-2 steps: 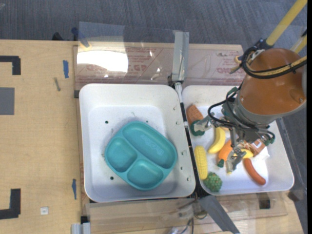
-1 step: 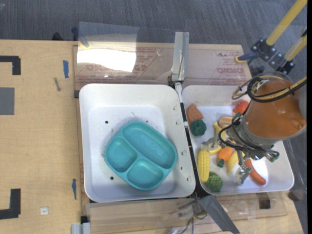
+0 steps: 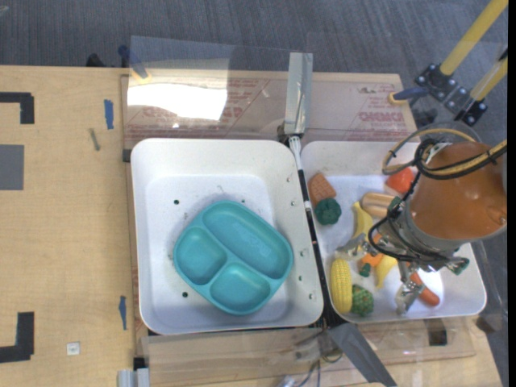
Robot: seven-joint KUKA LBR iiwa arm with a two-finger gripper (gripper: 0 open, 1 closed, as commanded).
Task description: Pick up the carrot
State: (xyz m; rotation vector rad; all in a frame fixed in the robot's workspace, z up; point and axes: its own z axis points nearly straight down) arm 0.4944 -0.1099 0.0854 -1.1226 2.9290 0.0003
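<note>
My gripper (image 3: 408,291) hangs low over the front right part of the right bin (image 3: 468,305), under the arm's orange band (image 3: 459,200). A small orange-red piece that looks like the carrot (image 3: 430,297) lies on the bin floor, right against the gripper's right side. I cannot tell whether the gripper touches it. The arm's wrist hides part of the bin behind it.
The right bin also holds a corn cob (image 3: 341,285), a green broccoli (image 3: 362,301), a yellow banana (image 3: 364,214), a small orange and green piece (image 3: 370,261), a dark green ball (image 3: 327,211) and a brown-orange piece (image 3: 322,187). In the left bin (image 3: 153,176) sits a teal divided plate (image 3: 232,255).
</note>
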